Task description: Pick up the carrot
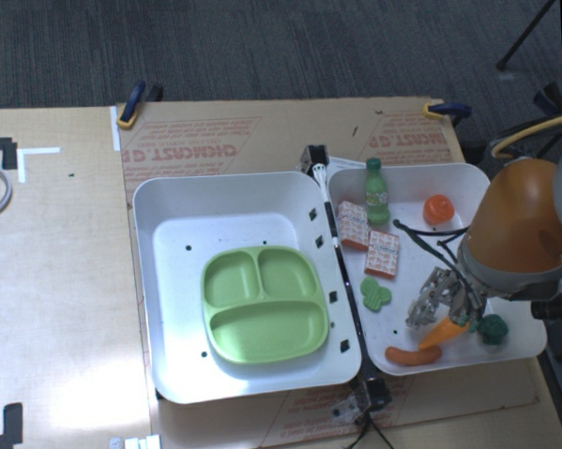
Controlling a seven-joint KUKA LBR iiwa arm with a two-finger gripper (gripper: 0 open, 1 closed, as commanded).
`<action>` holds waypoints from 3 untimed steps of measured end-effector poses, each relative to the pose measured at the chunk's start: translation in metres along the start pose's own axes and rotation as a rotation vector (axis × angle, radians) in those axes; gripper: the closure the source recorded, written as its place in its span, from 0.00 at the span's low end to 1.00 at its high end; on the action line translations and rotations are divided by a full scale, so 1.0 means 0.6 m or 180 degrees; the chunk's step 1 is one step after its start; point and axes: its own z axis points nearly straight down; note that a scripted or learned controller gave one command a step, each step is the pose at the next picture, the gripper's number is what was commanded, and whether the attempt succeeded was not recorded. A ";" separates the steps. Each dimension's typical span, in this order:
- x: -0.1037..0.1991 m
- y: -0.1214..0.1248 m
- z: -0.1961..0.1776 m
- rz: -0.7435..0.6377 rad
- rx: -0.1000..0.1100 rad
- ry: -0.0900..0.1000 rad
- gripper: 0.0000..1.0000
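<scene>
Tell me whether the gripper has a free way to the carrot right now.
Probably yes. The gripper is already low in the right bin, right at the carrot. The sausage and broccoli lie close on either side, but nothing covers the carrot.

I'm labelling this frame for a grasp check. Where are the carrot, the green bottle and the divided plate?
carrot (444,331): camera view, on its orange body beside the gripper.
green bottle (376,197): camera view, middle of its body, right bin.
divided plate (265,304): camera view, on the ridge between its compartments, left bin.
</scene>
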 end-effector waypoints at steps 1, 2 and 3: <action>0.035 0.057 -0.150 0.0249 0.0005 0.0007 1.00; 0.035 0.057 -0.150 0.0250 0.0005 0.0008 0.00; 0.009 0.007 -0.035 -0.0855 0.0005 0.0016 0.00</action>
